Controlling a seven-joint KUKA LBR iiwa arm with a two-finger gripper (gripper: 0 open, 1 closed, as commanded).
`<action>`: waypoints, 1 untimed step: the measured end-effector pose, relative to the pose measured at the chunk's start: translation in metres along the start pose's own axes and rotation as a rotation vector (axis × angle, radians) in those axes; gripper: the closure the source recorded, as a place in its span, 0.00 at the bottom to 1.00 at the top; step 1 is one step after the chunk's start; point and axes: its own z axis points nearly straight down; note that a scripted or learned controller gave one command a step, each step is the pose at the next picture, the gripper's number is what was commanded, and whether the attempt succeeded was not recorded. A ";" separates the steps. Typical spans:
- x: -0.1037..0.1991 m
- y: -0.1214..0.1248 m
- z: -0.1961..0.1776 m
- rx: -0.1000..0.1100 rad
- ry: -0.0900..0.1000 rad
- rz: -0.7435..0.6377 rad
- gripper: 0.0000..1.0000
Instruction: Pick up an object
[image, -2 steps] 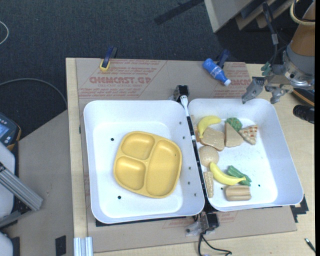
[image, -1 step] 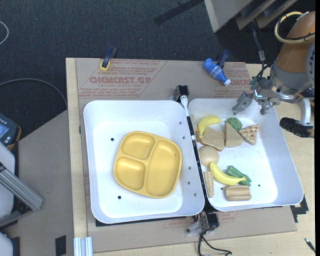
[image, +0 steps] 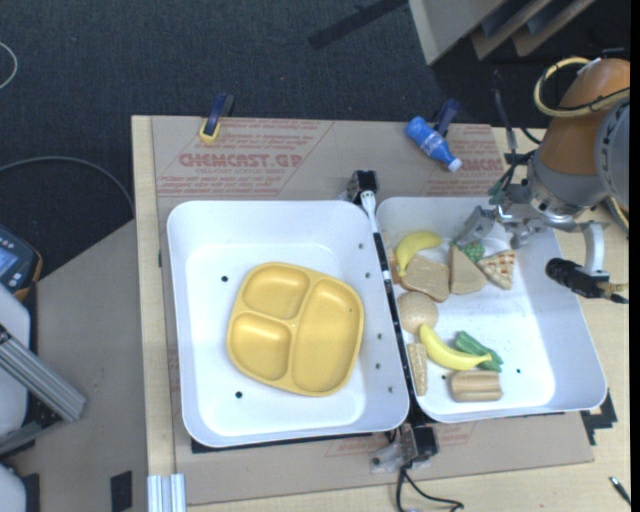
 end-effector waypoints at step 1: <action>0.001 0.004 0.031 -0.013 0.002 -0.002 0.00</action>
